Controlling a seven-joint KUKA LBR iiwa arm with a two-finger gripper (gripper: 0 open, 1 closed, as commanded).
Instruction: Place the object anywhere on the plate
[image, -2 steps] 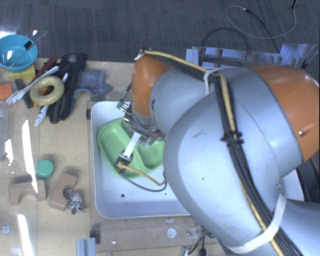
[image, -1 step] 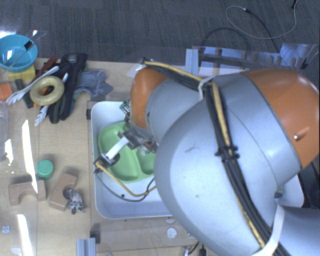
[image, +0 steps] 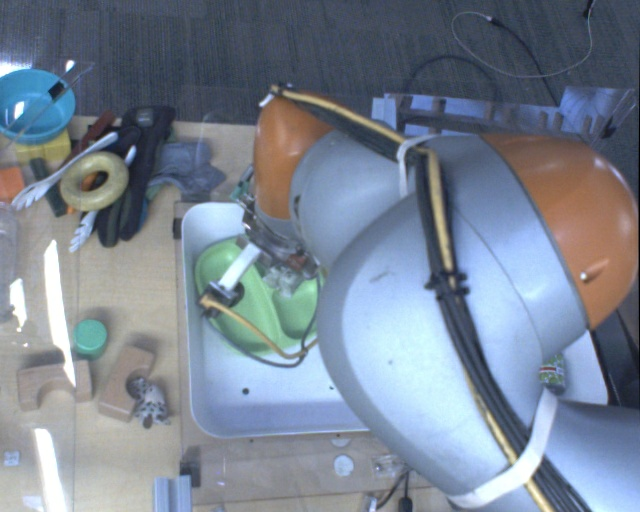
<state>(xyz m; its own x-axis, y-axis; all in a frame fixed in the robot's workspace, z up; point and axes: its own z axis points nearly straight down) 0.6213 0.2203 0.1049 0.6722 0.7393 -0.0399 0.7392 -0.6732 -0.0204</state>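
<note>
Grey arm over green plate in white bin. Gripper state impossible to tell. Best released low, centred above plate.

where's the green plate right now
The green plate lies in the white bin at the camera view's centre-left, toward the bin's far end, directly under the gripper.

Green plate, glossy light green, lies flat inside the white bin, toward its far-left part. Arm covers its right side. Can't tell which object goes on it.
</note>
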